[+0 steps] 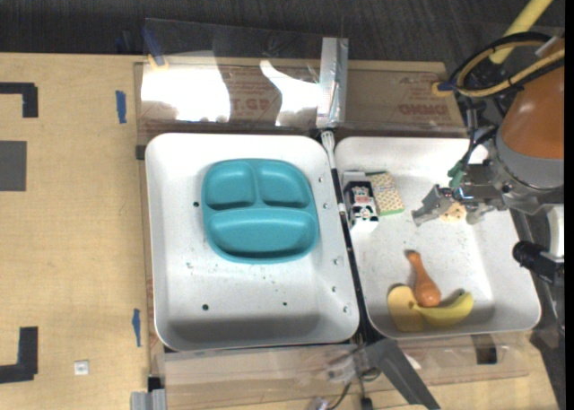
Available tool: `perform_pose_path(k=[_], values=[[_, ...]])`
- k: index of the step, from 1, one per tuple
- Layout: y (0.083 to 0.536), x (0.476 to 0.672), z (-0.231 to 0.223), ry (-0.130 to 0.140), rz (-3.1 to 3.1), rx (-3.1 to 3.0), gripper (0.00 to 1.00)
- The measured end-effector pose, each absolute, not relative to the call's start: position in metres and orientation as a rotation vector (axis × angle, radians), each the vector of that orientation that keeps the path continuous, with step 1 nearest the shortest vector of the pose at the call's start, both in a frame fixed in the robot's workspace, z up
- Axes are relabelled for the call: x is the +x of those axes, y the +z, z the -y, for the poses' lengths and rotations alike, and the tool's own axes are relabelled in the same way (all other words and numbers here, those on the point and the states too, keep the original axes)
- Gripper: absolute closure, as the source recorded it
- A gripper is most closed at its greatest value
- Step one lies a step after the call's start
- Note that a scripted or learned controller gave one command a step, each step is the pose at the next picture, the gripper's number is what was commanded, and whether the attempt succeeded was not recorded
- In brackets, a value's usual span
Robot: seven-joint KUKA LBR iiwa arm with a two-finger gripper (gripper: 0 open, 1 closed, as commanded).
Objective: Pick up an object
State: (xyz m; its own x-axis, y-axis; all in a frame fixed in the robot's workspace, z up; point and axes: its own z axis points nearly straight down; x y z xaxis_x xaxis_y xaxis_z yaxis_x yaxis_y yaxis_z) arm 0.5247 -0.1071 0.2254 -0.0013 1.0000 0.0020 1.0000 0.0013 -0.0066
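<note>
My gripper (pixel 451 209) hangs over the upper right part of the right bin (pixel 502 260), reaching in from the right. A small beige object (pixel 456 213) sits between its grey fingers, and the gripper is shut on it. To its left, near the bin's left wall, lies a small printed box (pixel 362 200) with a green-edged card (pixel 387 193) beside it. A yellow banana (pixel 439 309) and an orange gourd-shaped toy (pixel 421 283) lie together at the bin's front.
The left bin (pixel 179 292) holds a teal divided plate (pixel 260 211). A ridge between the two bins (pixel 345 247) separates them. Clear plastic and cardboard stand behind the bins (pixel 269 85). Yellow and black cables (pixel 502 58) hang at the upper right.
</note>
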Motion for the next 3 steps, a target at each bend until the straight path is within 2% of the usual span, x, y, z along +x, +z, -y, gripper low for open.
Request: perform_pose_path(k=[1, 2, 3], values=[[0.099, 0.476, 0.094, 0.014, 2.182, -2.241, 0.0], [0.109, 0.48, 0.095, 0.007, 2.183, -2.246, 1.0], [0.147, 0.48, 0.1, 0.002, 2.184, -2.254, 1.0]])
